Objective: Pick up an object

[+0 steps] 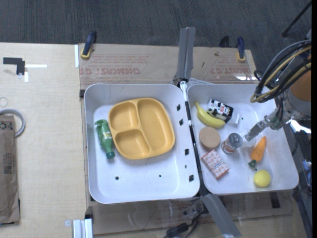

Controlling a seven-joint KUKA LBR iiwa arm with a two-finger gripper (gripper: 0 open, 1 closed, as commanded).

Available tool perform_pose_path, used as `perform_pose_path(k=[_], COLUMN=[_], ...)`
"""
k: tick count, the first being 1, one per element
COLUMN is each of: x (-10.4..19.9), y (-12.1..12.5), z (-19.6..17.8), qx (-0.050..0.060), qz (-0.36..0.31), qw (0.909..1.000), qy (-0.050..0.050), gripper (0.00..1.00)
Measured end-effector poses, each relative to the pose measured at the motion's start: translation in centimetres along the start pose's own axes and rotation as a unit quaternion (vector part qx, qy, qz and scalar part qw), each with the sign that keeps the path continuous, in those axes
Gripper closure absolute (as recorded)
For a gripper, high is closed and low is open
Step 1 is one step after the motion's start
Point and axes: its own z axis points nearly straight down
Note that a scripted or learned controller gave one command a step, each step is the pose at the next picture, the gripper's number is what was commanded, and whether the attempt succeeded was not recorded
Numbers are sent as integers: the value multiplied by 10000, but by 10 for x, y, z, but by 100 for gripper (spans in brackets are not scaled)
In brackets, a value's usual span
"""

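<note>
The gripper (251, 132) hung low in the right bin (277, 185), a can (231, 143) just at its 8 o'clock and a carrot (258, 149) at its 5 (whether its fingers were spread, I cannot tell). Open floor lay toward 12. Cardboard (148, 63) behind read "CHEMCAT".

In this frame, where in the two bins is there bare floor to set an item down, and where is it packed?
Left bin: bare floor in front of the yellow divided plate, and a strip behind it. Right bin: crowded with banana, round wooden block, can, red carton, carrot, lemon and the pincer; a small gap lies between carton and lemon.
</note>
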Motion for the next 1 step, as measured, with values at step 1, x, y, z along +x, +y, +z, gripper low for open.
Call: perform_pose_path(k=[1], x=[34], y=[-47], z=[49], qx=[2], qz=[-450], qw=[9990], qy=[6], gripper=[0])
